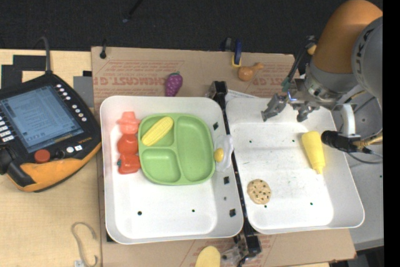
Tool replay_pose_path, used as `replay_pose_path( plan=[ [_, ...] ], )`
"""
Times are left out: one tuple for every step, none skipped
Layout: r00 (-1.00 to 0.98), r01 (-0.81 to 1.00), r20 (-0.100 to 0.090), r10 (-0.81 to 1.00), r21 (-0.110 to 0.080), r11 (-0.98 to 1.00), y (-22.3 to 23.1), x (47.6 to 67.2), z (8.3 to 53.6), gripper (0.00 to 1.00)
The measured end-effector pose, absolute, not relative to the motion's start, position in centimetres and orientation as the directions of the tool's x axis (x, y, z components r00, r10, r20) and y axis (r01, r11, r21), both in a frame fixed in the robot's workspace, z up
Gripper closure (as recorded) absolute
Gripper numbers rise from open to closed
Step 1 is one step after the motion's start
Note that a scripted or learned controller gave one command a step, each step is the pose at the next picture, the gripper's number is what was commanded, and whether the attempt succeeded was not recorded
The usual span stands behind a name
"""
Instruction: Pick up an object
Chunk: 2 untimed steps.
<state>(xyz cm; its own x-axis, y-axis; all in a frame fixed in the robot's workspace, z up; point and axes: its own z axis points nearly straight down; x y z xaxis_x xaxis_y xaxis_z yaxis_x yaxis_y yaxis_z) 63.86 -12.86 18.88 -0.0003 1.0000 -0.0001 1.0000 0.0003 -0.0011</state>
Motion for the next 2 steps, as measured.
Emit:
replay_pose_path(
  plan=[
    [-0.004, 1.0, 0.002, 1.0, -0.007, 0.004, -12.0, 63.9, 12.6, 0.0],
    [-0.006, 1.0, 0.001, 1.0, -0.006, 0.006, -11.7, 63.9, 8.5, 0.0]
  ],
)
